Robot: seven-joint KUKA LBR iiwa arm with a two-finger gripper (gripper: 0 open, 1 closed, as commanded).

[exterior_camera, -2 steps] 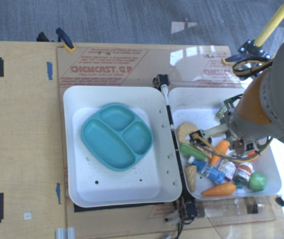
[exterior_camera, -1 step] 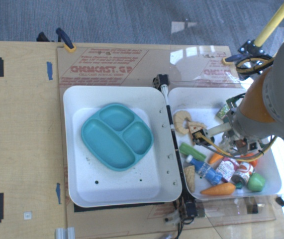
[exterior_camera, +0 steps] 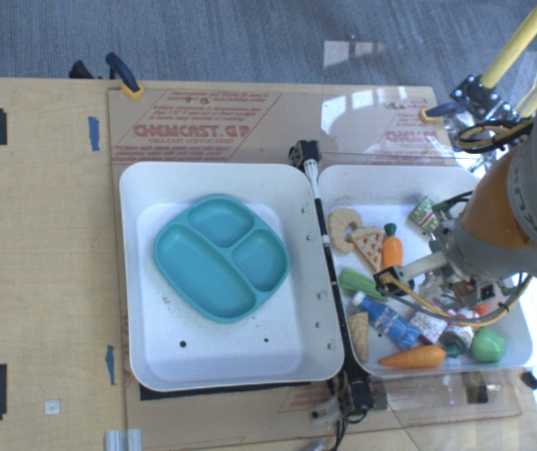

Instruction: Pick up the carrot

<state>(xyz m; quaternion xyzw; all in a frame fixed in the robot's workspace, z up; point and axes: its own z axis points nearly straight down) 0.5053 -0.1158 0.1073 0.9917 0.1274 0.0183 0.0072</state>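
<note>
- Reaching in from the right, the grey arm with its orange band carries the two-finger gripper [exterior_camera: 387, 278] low over the cluttered right-hand shallow white bin [exterior_camera: 371, 178], its tip pointing towards the divide between the bins.
- Two things there could answer to "carrot". The small orange toy carrot with a green cap [exterior_camera: 392, 250] sits just beyond the gripper's tip, on the far side of it, beside a tan waffle-patterned toy wedge [exterior_camera: 369, 246].
- Its long axis runs roughly far-to-near, cap end away from the camera and narrow end towards the gripper.
- The long tapered orange toy carrot [exterior_camera: 415, 356] lies by the bin's near wall, on the opposite side of the gripper. Its axis runs almost left-to-right, with the point to the left.
- The small carrot is plainly the nearer: just beside the tip, whereas the long one lies apart, with blue and white packets between.
- Neither carrot is in the gripper's hold. Whether it stands wide or narrow I cannot tell, since the tip probably blends into the clutter and cables beneath it.
- Judged from this, a short shift away from the camera would bring it over the small carrot, closing across the short axis.
</note>
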